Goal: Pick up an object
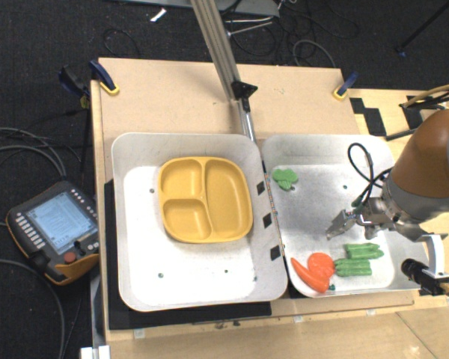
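Gripper [343, 225] is hovering in the right bin [314, 155], jaws spread and gripping nothing. Green beans [357, 260] are lying just below the jaws, long axis crosswise; carrot [314, 271] is sitting down-left.

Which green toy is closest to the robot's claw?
The long green bean-like toy, lying just below the gripper in the right bin. The small green leafy piece sits farther off, near the bin's upper left.

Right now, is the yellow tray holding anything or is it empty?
Empty. All three compartments of the yellow tray show bare yellow; the toys lie in the right bin.
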{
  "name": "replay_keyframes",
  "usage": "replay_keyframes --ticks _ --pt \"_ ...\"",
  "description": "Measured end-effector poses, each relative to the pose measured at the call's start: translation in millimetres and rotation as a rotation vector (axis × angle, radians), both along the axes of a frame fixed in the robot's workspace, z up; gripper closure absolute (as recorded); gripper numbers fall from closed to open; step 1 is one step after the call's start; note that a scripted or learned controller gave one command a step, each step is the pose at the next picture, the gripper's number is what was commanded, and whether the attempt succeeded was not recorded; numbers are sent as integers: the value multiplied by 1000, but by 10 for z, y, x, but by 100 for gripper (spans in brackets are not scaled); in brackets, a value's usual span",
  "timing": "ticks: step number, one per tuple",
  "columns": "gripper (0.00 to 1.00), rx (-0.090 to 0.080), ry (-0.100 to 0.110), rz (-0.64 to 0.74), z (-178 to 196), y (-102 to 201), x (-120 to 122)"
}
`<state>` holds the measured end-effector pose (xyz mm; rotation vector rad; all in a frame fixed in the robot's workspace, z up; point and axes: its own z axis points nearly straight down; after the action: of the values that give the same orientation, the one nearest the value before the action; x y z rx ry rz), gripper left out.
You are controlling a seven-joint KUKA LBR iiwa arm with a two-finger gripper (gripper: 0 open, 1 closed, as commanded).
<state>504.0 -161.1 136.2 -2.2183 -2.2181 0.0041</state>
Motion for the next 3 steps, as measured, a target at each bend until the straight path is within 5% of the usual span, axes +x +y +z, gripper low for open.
replay_keyframes --ticks 1,2,3 --pt "0 -2 -7 0 -407 2 10" --pt "100 -2 -9 0 -298 4 16" --pt "100 -3 -9 2 162 39 -45"
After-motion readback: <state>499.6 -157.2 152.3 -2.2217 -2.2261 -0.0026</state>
